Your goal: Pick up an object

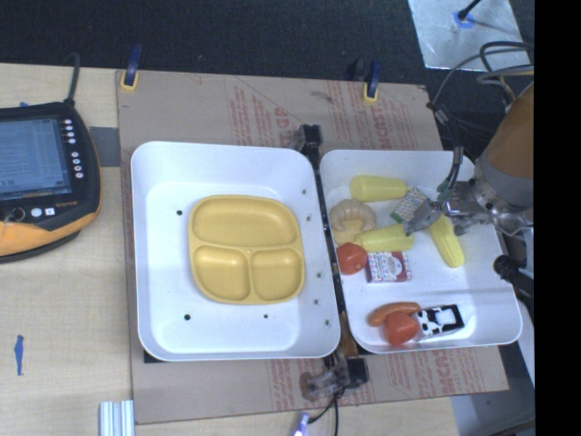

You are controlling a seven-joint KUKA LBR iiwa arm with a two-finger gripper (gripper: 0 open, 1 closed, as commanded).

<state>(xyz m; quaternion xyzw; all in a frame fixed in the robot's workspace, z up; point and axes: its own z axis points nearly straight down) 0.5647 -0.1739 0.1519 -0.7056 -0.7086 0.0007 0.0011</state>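
The gripper [420,218] was seen low in the right bin [508,334], reached in from the right edge, its tips set among the toy foods in the upper middle of that bin. Whether it was open or closed could not be told, and nothing could be made out as held. A small grey-green packet [408,204] lay right at the tips, partly covered by them. A corn cob [446,242] was found just to the right of the tips, under the wrist, tilted lengthwise. A yellow piece [388,238] lay just below and left of the tips, and a second yellow piece [378,188] lay near the bin's upper edge, above and left of them.

Farther left, a pale doughnut [351,214] was placed against the bin's left wall, with a tomato [351,258] just below it. A red sachet [387,267] lay beside the tomato. Near the lower edge a hot dog [393,313], a red ball [400,331] and a black-and-white toy [441,320] were grouped closely together, well apart from the gripper.

The left bin [163,316] held a yellow divided plate [246,248]. A tablet [41,175] rested on the bench at the far left.
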